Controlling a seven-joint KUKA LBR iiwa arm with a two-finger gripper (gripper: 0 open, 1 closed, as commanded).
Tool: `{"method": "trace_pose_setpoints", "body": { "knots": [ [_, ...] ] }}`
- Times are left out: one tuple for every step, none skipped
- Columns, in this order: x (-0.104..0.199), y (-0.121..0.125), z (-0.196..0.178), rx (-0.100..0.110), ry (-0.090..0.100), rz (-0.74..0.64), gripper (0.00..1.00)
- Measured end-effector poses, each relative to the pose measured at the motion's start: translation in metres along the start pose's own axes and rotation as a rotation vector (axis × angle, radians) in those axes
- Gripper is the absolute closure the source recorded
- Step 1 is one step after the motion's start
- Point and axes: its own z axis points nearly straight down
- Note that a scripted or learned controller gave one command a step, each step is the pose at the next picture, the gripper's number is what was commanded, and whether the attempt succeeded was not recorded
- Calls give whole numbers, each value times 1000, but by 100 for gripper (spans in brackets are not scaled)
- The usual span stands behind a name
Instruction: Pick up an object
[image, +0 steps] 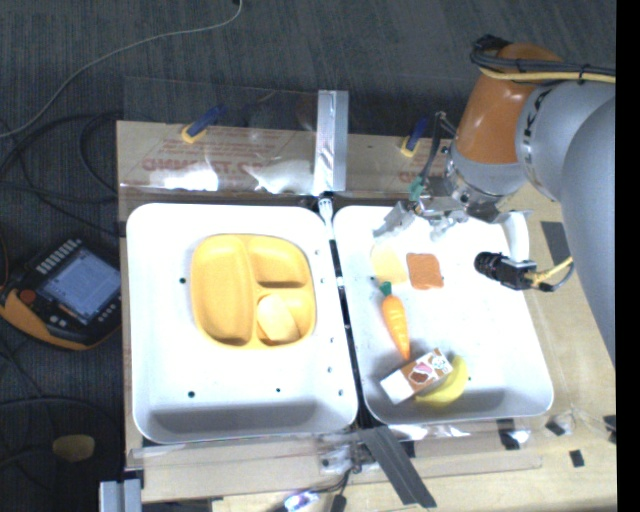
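While I'm hanging over the far end of the shallow white right bin (530, 385), here's what's in it: a pale yellow block (387, 264) touching a flat orange-red square piece (425, 271), both just below my gripper (418, 213), so those are the closest pickable things. Nearer the front there's an orange toy carrot with a green tip (396, 322) lying lengthwise, then a small white printed carton (417, 376) leaning against a yellow banana-like toy (448, 384) near the front wall. The shallow white left bin (160, 400) holds a yellow divided plastic tray (250, 290) with a pale yellow round thing (279, 320) in its front right compartment. My fingers look spread apart with nothing between them, though it's small and a bit hard to read
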Motion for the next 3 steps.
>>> {"method": "trace_pose_setpoints", "body": {
  "knots": [
    [1,-60,94,-1,1,-119,0],
    [0,-60,84,-2,0,-118,100],
    [51,-51,-37,0,0,-252,100]
  ]
}}
